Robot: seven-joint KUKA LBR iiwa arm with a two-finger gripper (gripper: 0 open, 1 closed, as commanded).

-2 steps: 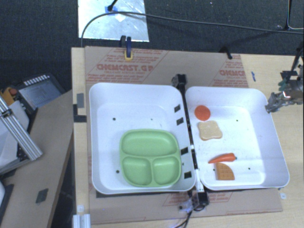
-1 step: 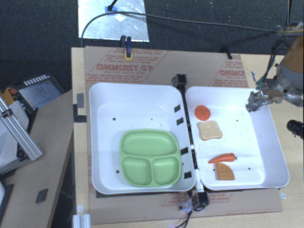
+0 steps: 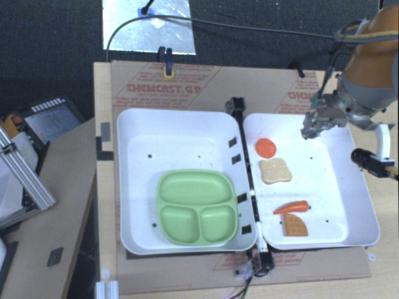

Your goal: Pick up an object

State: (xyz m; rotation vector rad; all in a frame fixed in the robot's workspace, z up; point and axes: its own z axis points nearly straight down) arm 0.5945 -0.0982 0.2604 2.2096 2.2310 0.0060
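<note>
The right bin [image 3: 349, 185] holds several toy foods: a red round slice [image 3: 265, 147], a pale bread slice [image 3: 275, 171], an orange carrot [image 3: 292, 207] and a brown wedge [image 3: 295, 227]. My gripper [image 3: 310, 131] hangs over the bin's far part, to the right of the red slice and apart from it. Nothing shows between its fingers.
In the left bin [image 3: 143, 136] lies a green divided plate [image 3: 196, 205]. A black clamp [image 3: 236, 106] sits at the top of the divider between the bins. A black arm part [image 3: 368, 161] reaches over the right bin's right rim.
</note>
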